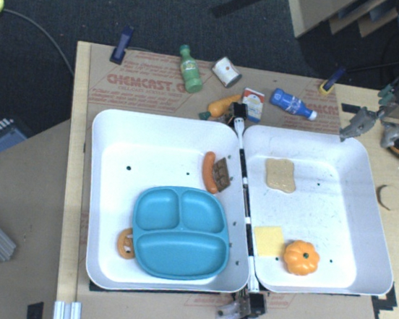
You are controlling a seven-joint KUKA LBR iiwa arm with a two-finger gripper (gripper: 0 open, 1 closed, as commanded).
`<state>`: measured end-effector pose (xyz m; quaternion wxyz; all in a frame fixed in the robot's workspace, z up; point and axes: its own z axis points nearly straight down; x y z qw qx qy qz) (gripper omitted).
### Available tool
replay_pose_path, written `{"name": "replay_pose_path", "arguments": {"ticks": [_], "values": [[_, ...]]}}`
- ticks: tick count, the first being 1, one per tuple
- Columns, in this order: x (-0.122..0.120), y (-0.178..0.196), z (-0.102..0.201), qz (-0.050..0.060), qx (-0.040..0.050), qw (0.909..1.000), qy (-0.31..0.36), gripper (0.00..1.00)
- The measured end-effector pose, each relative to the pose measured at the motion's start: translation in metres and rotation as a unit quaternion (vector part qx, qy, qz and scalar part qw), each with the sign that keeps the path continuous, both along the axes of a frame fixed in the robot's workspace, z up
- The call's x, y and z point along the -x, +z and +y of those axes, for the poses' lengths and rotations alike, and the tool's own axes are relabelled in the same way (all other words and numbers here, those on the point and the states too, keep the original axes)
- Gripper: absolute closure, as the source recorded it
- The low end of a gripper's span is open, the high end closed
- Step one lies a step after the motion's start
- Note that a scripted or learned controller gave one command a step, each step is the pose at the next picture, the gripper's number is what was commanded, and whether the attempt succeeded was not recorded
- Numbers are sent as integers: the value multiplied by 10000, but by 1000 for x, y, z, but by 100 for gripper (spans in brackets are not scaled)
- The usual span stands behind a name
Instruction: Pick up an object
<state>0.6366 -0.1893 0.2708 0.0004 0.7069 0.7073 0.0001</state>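
Here, right bin (367, 214) holds three things (pumpkin (301, 257) included); fingers (355, 127) spread, holding nothing.

The right bin (367, 214) has open floor through its middle: a tan slab (281, 175) lies at 11 o'clock, a yellow square (268, 240) and an orange pumpkin (301, 257) at 7. In the left bin (109, 180), a blue tray (179, 233) crowds 5 o'clock, leaving 10 o'clock free.
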Motion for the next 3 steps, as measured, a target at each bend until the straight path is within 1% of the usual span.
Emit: {"name": "replay_pose_path", "arguments": {"ticks": [1,2,3], "values": [[-18,-121,19,12,-6,10000,3,0],[-30,-187,79,11,-8,10000,2,0],[-1,-186,91,11,-5,10000,-4,0]]}}
